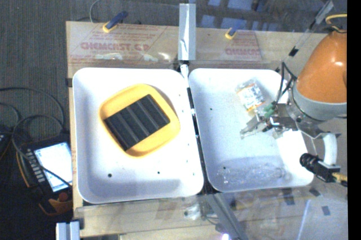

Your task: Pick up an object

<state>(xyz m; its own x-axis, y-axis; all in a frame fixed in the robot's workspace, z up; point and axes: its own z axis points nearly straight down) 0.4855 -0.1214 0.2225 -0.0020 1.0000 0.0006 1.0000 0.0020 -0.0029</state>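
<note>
A small clear packet (pixel 250 94) with yellow and orange contents lies in the upper middle of the right bin (pixel 217 137). My gripper (pixel 255 123) hangs just below and to the right of it, over the bin floor. Its two thin metal fingers (pixel 247 130) point left, standing open with nothing between them. The orange band and grey wrist (pixel 321 84) sit over the bin's right edge. In the left bin (pixel 90 177) rests a yellow rounded square object (pixel 141 119) with a black ribbed top.
A crumpled clear plastic bag (pixel 251 171) lies along the near side of the right bin. A metal post (pixel 185 30) stands behind the gap between the bins. Cables and a lit screen (pixel 51 163) sit on the floor to the left.
</note>
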